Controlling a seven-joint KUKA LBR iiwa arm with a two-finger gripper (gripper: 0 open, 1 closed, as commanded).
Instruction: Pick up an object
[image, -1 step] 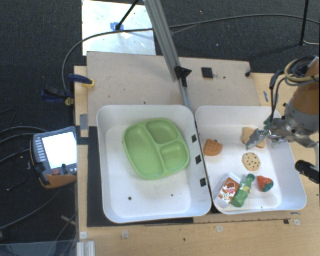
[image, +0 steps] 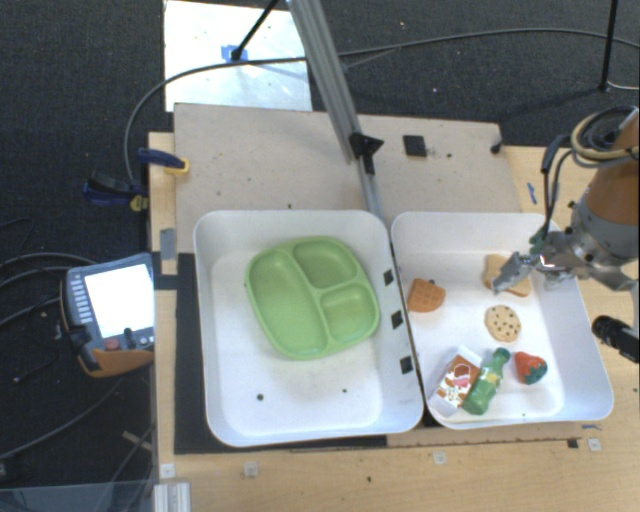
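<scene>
The right bin (image: 575, 330) holds several toy foods. A tan bread slice (image: 500, 272) lies near its far side, and my gripper (image: 518, 268) hangs right at that slice's right edge, partly covering it. An orange waffle (image: 425, 296) lies by the bin's left wall. A round chocolate-chip cookie (image: 503, 323) sits in the middle. Along the near side are a small red and white carton (image: 456, 383), a green bottle (image: 485, 381) and a red strawberry (image: 530, 369). I cannot see whether anything is held.
The left bin (image: 230, 370) holds a green divided plate (image: 312, 297). A grey pole (image: 335, 85) slants across the bench's back. A teach pendant (image: 112, 312) lies on the floor at the left. The arm's grey wrist (image: 605, 215) stands over the right bin's right rim.
</scene>
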